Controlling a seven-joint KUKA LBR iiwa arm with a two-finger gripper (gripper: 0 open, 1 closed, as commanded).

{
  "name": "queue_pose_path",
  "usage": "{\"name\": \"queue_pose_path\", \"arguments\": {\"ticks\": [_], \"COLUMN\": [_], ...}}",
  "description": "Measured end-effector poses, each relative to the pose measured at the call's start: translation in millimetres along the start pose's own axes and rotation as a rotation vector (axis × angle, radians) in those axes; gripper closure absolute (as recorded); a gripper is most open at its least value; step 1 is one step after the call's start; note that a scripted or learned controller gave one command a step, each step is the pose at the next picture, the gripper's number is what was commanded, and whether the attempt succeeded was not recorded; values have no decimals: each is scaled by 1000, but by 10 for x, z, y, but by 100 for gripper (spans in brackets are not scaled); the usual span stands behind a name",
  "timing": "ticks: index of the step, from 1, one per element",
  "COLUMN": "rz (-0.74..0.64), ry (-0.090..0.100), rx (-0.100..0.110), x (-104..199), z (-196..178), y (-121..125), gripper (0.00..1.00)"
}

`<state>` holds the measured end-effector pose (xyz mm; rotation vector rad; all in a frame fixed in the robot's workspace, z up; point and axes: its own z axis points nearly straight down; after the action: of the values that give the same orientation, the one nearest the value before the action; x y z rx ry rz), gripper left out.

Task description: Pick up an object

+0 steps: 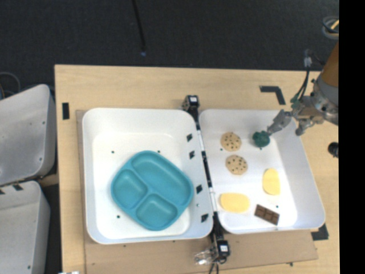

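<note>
Camera view: two cookies; two yellow pieces; one teal tray.

A wooden desk fills mid-frame on a dark floor. Two shallow white bins sit side by side: the left bin, the right bin. Grey-white panels line the left edge.
</note>
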<state>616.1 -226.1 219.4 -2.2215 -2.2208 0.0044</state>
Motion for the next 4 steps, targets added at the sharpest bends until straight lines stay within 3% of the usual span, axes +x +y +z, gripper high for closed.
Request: {"name": "queue_pose_path", "arguments": {"ticks": [2, 3, 4], "rz": [0, -1, -2], "ry": [0, -3, -2], "rx": [0, -8, -11], "x": [19, 8, -11], "z": [966, 823, 169], "y": [-48, -29, -35], "gripper": [0, 100, 100]}}
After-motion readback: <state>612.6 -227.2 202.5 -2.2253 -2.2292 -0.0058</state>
